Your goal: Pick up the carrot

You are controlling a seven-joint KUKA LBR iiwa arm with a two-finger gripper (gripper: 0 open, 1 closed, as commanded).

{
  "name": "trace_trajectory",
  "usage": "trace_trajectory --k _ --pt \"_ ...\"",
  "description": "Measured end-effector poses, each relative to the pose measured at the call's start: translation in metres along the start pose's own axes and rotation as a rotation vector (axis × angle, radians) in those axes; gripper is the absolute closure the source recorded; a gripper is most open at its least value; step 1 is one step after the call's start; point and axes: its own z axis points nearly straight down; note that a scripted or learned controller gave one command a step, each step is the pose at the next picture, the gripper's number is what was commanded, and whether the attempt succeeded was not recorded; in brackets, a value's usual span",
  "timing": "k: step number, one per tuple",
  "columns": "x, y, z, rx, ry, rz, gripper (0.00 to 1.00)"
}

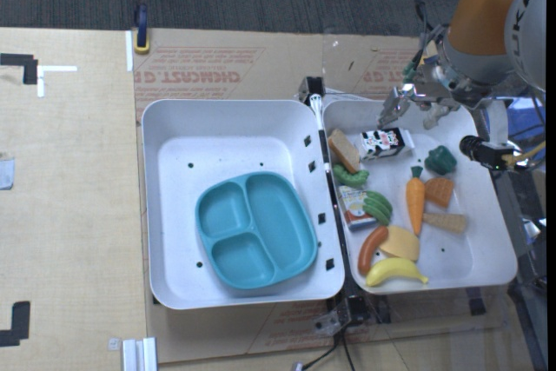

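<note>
Above the far edge of the right bin (486, 269), the gripper (401, 102) is poised, its jaws seemingly spread and nothing held. The carrot (415, 201) lies mid-bin, well apart. The approach step is judged underway; descent over the carrot is required next.

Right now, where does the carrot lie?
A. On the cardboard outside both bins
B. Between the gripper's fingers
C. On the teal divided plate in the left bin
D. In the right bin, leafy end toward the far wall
D: the carrot lies in the right bin, green top pointing to the far wall, beside an orange block.
</note>
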Motion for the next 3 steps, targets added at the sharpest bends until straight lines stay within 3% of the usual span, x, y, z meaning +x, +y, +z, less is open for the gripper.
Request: trace_trajectory --k 1,2,3 --pt "-0.001 -0.041 0.090 -0.002 0.001 -0.476 0.00" --pt "-0.020 -0.111 0.113 -0.011 -0.002 -0.488 0.00" --pt "-0.021 -0.109 0.104 -0.015 -0.003 -0.481 1.00"
